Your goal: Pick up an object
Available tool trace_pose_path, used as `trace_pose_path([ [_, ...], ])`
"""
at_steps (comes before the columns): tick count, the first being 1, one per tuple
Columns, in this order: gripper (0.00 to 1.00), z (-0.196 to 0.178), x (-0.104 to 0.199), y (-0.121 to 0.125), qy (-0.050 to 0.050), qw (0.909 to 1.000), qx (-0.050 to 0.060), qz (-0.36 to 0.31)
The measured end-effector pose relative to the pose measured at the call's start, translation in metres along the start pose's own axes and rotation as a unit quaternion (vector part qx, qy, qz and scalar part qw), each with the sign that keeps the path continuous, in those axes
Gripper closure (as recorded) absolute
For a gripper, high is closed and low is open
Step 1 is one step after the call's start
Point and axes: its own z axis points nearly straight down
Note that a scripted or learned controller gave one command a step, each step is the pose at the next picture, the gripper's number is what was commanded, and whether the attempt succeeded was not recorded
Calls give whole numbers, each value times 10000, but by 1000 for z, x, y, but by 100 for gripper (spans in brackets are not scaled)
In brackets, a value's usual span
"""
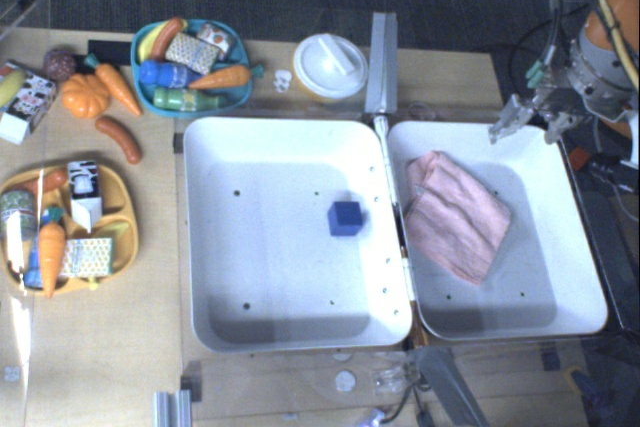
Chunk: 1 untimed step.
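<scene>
A small blue cube (346, 217) lies near the middle-right of the left bin (230, 305). A crumpled pink cloth (457, 214) rests in the left half of the right bin (560, 305). My gripper (527, 121) hovers over the far right corner of the right bin, well above and to the right of the cloth. Its two fingers are spread apart with nothing between them.
A blue bowl of toy food (190, 67) and a white lidded bowl (330, 67) stand behind the left bin. Toy vegetables (100, 100) and a yellow plate of items (65, 227) lie on the bench at the left. A metal divider (380, 65) rises between the bins.
</scene>
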Motion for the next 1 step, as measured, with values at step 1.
trace_pose_path([
  [1,0,165,12,3,0,9998,-21,-198],
])
